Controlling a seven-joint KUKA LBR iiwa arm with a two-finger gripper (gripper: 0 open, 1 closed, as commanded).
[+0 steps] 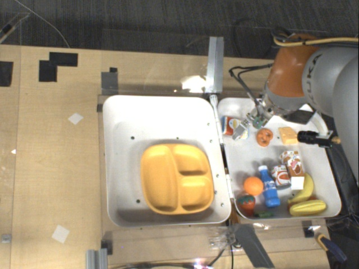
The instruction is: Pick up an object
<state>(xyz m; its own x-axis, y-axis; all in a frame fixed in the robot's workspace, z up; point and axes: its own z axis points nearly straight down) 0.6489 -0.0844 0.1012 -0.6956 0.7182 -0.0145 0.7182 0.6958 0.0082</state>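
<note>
Just beside claw (247, 123), orange tomato toy (265, 136), apart

site: robotics lab | evidence: 2 white bins (115, 150), wooden bench (50, 150), cables (247, 74)

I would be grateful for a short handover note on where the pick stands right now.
Gripper: low in the right bin, near its back left corner, by a small red and white packet; nothing seen held.
Things: orange ball, blue bottle, banana at that bin's front; yellow tray in the left bin.
Done: nothing lifted.
Left: grasp one item, raise it.
</note>
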